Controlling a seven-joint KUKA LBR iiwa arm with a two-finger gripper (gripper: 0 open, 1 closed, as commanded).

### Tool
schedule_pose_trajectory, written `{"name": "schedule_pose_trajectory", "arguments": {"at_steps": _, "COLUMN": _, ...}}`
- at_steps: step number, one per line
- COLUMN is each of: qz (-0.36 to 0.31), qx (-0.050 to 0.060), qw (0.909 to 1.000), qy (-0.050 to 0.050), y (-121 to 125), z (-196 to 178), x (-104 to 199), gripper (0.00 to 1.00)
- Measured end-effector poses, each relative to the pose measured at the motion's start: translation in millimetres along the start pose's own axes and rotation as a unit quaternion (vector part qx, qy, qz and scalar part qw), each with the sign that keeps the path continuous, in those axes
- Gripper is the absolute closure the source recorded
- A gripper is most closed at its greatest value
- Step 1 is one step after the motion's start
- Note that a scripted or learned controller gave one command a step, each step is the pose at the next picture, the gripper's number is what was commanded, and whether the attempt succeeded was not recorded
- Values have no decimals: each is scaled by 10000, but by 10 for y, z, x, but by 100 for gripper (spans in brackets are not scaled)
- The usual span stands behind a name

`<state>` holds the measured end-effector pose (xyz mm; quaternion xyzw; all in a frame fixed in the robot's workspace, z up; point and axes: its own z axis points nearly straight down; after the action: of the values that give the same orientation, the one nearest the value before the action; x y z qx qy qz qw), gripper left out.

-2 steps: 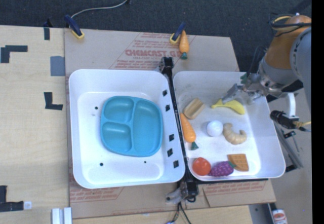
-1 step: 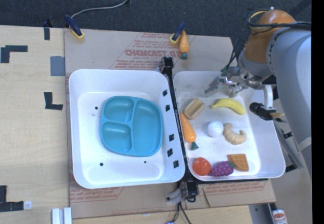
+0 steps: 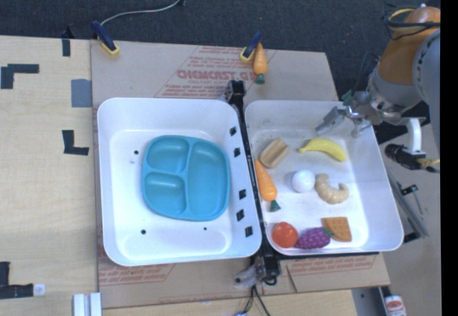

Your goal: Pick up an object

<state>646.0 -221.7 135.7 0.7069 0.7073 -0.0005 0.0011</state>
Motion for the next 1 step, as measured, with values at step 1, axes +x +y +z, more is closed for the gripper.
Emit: {"name": "schedule_pose_trajectory", "arguments": {"at_steps": 1, "qz": -10, "qx": -4, "qw": 10000, "qy": 5, "y": 232, "z": 488, "x": 601, "gripper": 0}}
